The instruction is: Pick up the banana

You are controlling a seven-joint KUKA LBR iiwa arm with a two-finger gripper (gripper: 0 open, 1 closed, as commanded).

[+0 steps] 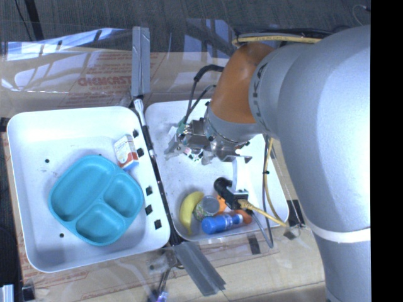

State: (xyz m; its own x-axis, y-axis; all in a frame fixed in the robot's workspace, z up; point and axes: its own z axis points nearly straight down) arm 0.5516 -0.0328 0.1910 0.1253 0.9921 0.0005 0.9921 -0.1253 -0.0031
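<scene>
The yellow banana [189, 210] lies at the near left corner of the right bin [165, 113], curved along the bin wall. My gripper [184, 141] hangs over the middle of that bin, well behind the banana and apart from it. Nothing shows between it and the banana. The arm's orange band and grey body cover the bin's right side.
A blue bottle [221, 223] with an orange cap and a small round can [208, 205] lie right beside the banana. The left bin [38, 131] bears a blue divided plate [96, 198] and a small red-and-white carton [125, 151].
</scene>
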